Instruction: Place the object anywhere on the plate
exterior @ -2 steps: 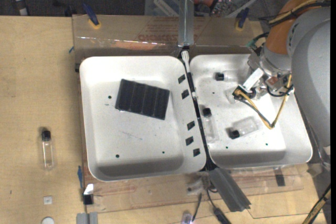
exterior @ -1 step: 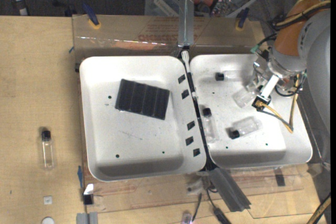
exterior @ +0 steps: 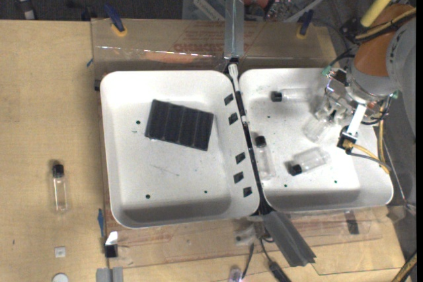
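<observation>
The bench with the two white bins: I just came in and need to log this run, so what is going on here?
A grey arm's gripper reaches into the right bin, low over a clear vial; whether it holds it is unclear. Three more black-capped vials lie in that bin. The dark ridged plate lies in the left bin with nothing on it, so the placing is not yet done.

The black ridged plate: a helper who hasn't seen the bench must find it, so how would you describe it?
Look at the left bin of the two white bins. In its upper middle lies the black ridged plate, a flat dark rectangle, slightly tilted. It is the one large dark thing there; the clear vials with black caps lie in the right bin.
</observation>
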